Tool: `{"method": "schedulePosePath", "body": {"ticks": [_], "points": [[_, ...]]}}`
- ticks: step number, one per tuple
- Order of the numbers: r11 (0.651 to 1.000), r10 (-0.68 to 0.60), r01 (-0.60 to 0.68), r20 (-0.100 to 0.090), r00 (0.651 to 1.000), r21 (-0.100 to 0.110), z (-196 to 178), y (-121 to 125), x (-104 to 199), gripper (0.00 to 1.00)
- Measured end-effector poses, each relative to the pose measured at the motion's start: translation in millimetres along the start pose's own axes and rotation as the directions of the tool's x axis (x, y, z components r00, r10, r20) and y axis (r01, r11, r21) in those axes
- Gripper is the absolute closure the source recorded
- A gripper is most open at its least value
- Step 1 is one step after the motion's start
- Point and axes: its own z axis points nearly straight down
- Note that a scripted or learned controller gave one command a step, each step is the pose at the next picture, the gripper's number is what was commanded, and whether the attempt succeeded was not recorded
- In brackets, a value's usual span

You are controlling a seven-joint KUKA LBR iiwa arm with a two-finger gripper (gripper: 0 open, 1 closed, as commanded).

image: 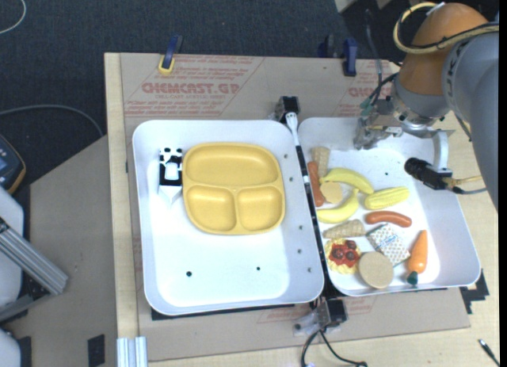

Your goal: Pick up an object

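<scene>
Camera view | fingers (pixel 369 137) over right bin's (pixel 459 238) far rim, whether apart or together I cannot tell | food toys heaped below-right of fingers: banana (pixel 345 177), corn (pixel 386 196), carrot (pixel 418 251) | judged: poised high, nothing gripped yet

Toy foods clustered in right bin (pixel 455 223), centre-right of frame: banana (pixel 346 177) above corn cob (pixel 386 196); sausage (pixel 388 218) centre; carrot (pixel 418 253) lower right, tilted; pizza slice (pixel 344 253) beside round biscuit (pixel 375 269), lower edge.
</scene>
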Motion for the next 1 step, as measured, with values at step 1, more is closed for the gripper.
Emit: {"method": "schedulePosePath", "body": {"ticks": [1], "points": [[1.000,0.005,-0.005,0.003,1.000,0.017,-51.4,-6.1,-5.1,1.00]]}}
